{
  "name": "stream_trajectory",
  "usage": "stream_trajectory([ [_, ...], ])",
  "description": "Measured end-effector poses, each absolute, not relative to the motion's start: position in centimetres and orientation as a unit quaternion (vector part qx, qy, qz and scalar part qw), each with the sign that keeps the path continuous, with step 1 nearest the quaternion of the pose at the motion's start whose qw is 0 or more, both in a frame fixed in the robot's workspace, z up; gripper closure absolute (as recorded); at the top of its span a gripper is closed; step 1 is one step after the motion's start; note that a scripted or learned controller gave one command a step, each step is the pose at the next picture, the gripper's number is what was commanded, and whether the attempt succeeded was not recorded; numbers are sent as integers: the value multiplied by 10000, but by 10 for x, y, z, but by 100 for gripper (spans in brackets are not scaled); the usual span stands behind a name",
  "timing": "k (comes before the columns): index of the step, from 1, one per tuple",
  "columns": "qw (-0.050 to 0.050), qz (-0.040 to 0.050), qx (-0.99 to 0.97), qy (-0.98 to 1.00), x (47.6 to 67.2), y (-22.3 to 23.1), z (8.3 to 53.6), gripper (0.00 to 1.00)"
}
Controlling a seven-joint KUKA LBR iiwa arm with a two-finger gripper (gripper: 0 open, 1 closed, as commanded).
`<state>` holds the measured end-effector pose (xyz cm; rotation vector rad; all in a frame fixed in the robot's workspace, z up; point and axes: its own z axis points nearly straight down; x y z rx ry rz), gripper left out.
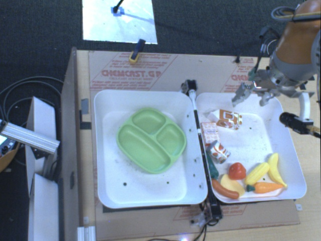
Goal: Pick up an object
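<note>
Leftmost, the left bin holds a green divided plate, lying flat near its middle. Just right of the seam, the right bin carries a scatter of toy food. A small carton lies near the seam, a little can just below it. An orange-and-white box lies tilted toward the back of the bin. Along the front edge: a sausage, a red tomato, a corn cob, a carrot and a banana, close together, several touching. The arm reaches in from the right. The gripper hangs over the bin's back rim, fingers spread apart, nothing between them. The orange-and-white box is the nearest object, just below and left of the fingertips, apart from them.
</note>
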<state>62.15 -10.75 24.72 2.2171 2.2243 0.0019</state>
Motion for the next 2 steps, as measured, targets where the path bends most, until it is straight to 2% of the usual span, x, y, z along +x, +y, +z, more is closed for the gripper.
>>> stream_trajectory([
  [1,-14,-10,7052,7090,644,-106,161,0],
  [2,22,13,7046,7096,670,-84,86,0],
])
